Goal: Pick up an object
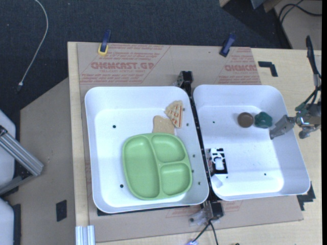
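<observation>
A bench [127,60] covered in brown printed board is seen from above, bearing two shallow white bins side by side. The left bin [102,137] is occupied largely by a green divided plate [156,166], set toward the near right corner, with three compartments. Just behind the plate, a tan flat piece [162,124] is laid on the bin floor, its near edge touching or overlapped by the plate's rim, and beside it, toward the bin's right wall, a wedge with a red lattice pattern [175,113] is found.

The right bin [255,182] holds a black-and-white block [218,160] near its left wall. Toward the far right of this bin, a brown round object [246,119] and a dark green object [263,119] are placed just beside one another, apparently touching.

The gripper [301,122] is seen at the right rim of the right bin, near the green object but apart from it. A grey finger [281,127] is extended over the rim. Nothing is seen between the fingers; how far they are parted cannot be told from this angle.

Blue clamps [227,45] are fixed at the bench's far edge.
</observation>
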{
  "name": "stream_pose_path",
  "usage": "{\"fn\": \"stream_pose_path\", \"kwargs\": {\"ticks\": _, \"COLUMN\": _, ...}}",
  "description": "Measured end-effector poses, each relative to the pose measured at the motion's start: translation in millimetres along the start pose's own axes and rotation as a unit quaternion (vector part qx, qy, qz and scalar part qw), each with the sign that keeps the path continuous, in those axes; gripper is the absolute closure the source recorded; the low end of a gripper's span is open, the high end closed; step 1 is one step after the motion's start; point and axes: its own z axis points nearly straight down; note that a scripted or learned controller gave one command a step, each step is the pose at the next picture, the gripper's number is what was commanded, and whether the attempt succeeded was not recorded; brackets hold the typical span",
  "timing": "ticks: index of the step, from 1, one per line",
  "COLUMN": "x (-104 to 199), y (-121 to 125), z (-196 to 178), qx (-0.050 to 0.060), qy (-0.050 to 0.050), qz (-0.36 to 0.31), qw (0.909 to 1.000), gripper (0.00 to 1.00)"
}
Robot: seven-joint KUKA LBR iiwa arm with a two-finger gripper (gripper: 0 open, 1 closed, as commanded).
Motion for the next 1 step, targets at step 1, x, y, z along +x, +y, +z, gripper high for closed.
{"fn": "stream_pose_path", "kwargs": {"ticks": 1, "x": 0.7, "y": 2.4, "z": -6.5, "qx": -0.006, "qy": -0.002, "qz": -0.002, "qw": 1.0000, "gripper": 0.00}}
